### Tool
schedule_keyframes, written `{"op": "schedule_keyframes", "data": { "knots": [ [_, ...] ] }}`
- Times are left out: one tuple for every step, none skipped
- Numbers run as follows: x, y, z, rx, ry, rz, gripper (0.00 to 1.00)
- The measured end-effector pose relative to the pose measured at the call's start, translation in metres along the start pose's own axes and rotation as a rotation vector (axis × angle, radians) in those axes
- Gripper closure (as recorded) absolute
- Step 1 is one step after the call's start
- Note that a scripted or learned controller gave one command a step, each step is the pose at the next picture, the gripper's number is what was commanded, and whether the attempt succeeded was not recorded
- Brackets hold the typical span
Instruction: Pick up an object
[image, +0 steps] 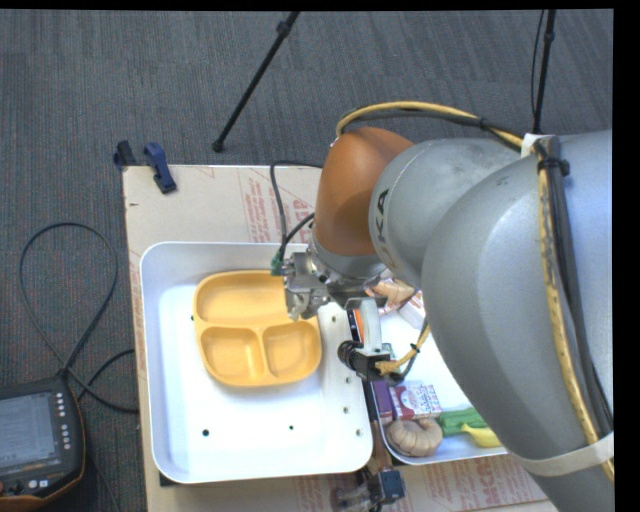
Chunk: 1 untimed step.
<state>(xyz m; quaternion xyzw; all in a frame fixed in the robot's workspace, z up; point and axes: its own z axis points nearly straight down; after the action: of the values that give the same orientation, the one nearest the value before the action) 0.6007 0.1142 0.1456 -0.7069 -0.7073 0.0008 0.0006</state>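
Grey carpet floor (120, 80), black cables (70, 300), tripod leg (255, 80), cardboard-topped bench (240, 195)

Even, bright overhead light, no hard shadows. Soft shadow under the gripper (303, 290) on the yellow tray (250, 345). Left white bin (170, 400) near clipping but not blown. Broad sheen on the grey arm (500, 290) right of the gripper; orange band (350, 195) glossy. Slightly soft overall; carpet (60, 120) dim, grainy.

Two white bins (165, 400), one yellow divided plate (255, 327), one purple box (415, 401)
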Motion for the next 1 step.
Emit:
{"op": "schedule_keyframes", "data": {
  "knots": [
    [-0.0125, 0.0434, -0.0427, -0.004, 0.000, -0.003, 1.00]
  ]
}}
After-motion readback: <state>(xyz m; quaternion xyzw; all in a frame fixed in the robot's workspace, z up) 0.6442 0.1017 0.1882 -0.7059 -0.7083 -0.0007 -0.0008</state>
